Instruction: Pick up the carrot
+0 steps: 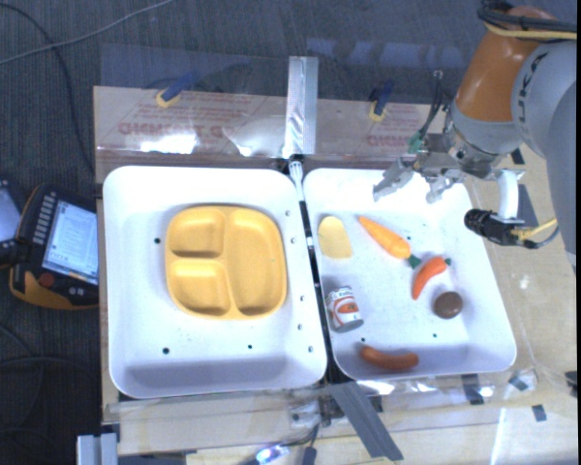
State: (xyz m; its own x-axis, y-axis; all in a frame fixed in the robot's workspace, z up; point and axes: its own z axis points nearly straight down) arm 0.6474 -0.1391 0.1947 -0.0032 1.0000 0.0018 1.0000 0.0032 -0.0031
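Carrot lies in the right bin, in its upper middle, well apart from the bin walls. Its long axis runs on a slant, from the thin tip at upper left down to the thick end at lower right, where its green top almost meets the chili.

The gripper hangs over the bin's far edge, above and a little to the right of the carrot in this view. Its fingers are spread apart, with nothing between them. So the carrot lies toward the near side and slightly left of the gripper, near but not under it. As I judge it, the coming move is a short shift that way, then a descent, with the fingers turned to close across the carrot's narrow width instead of along its length.

Also in the right bin: a pale yellow piece just left of the carrot, a small can below it, a brown ball near the chili, and a sausage by the near wall. The chili is the closest neighbour and could be nudged.

The left bin holds a yellow tray with three compartments.
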